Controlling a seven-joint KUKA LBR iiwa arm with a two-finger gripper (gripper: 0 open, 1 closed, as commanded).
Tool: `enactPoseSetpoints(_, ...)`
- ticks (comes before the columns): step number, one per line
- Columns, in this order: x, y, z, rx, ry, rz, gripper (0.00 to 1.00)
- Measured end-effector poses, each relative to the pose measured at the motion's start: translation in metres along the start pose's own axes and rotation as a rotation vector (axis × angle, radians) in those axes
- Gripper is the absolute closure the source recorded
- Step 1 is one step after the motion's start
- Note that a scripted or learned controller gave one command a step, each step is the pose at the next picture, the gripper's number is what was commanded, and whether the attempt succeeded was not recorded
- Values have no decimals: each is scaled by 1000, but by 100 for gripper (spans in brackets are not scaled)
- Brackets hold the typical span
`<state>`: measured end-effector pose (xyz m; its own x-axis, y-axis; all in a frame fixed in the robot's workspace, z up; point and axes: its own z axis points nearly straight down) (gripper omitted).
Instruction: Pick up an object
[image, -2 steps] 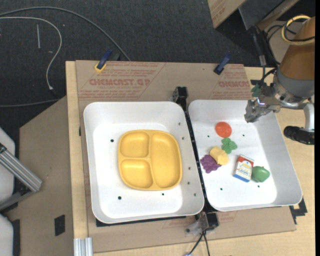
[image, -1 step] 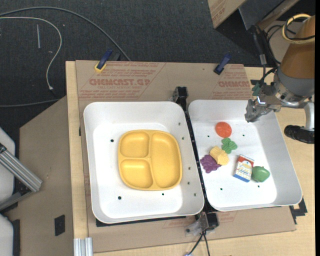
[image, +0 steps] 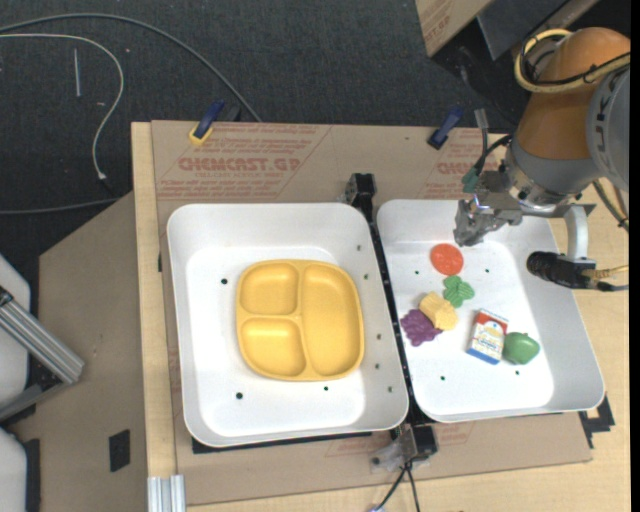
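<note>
a slanted view from above shows a bench (image: 150, 300) covered in brown cardboard, bearing two shallow white bins side by side. the left bin (image: 195, 300) holds a yellow divided plate (image: 299, 320) with three compartments, lying flat near the bin's middle.

the right bin (image: 560, 350) holds a loose cluster of small toy foods. an orange-red round piece (image: 447, 259) lies nearest the bin's far edge. just toward the near edge from it sits a small green leafy piece (image: 459, 291), touching or almost touching a yellow chunk (image: 438, 311). a purple grape bunch (image: 419, 326) lies beside the yellow chunk, close to the bin's left wall. toward the right wall, a small red, white and blue carton (image: 487, 337) leans against a green round fruit (image: 521, 347).

the grey arm with its orange band reaches in from the right. its gripper (image: 472, 232) hangs over the far part of the right bin, just above and beside the orange-red piece. nothing is seen between its fingers, and whether the jaws are wide or narrow cannot be told from here.

judging by looks, these are light, hard, smooth plastic toys, likely to slip or roll if pinched off-centre. the orange-red piece stands a little apart, so closing across its middle seems the safest hold.
</note>
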<state>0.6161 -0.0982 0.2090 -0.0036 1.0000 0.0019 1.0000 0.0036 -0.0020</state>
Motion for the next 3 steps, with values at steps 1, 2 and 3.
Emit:
enactPoseSetpoints(1,48,0,-13,-3,0,-2,100)
enactPoseSetpoints(2,106,4,-18,-4,0,-1,100)
enactPoseSetpoints(3,149,-6,-13,1,-1,0,100)
